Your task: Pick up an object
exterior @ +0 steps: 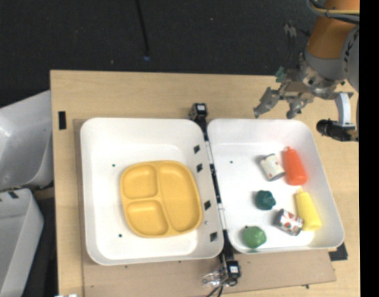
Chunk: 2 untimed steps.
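Two white bins are seen on the bench: in the left bin (96,228) a yellow divided tray (160,198) is placed, and in the right bin (239,141) a green ball (254,236), a dark green piece (265,199), a small white can (272,166), an orange bottle (294,166) and a yellow bottle (307,207) are gathered near the right wall. The gripper (281,106) is held above the far rim with its fingers spread and nothing between them. A grasp could be spoiled by the close neighbours, because two things may be touched together.

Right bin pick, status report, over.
Hand open, above the right bin's far rim, holding nothing. Orange bottle, yellow bottle lying untouched. Nothing blocking.
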Tool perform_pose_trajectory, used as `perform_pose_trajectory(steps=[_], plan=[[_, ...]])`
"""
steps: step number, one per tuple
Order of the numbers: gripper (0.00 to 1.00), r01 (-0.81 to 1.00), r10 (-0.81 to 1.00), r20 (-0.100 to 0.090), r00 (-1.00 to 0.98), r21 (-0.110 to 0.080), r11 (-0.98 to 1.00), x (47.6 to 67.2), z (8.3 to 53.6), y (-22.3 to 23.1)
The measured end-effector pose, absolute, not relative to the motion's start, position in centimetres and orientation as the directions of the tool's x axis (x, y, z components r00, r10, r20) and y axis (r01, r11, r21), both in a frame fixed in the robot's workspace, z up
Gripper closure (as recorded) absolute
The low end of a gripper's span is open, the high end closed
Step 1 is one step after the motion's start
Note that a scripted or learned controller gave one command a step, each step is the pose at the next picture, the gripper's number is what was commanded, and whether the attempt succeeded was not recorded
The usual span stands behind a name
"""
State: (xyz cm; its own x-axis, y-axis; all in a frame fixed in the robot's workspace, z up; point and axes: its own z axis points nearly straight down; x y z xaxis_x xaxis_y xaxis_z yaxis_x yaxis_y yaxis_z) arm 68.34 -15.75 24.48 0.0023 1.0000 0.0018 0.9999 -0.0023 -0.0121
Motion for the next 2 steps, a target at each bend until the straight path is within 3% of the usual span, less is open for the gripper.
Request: perform_pose_trajectory(steps=[1,2], plan=[[0.00,1.000,1.000,0.000,0.000,0.002,0.000,68.6,25.4,-15.7],[0.00,1.000,1.000,-0.002,-0.002,-0.003,0.002,68.5,20.1,-14.9]])
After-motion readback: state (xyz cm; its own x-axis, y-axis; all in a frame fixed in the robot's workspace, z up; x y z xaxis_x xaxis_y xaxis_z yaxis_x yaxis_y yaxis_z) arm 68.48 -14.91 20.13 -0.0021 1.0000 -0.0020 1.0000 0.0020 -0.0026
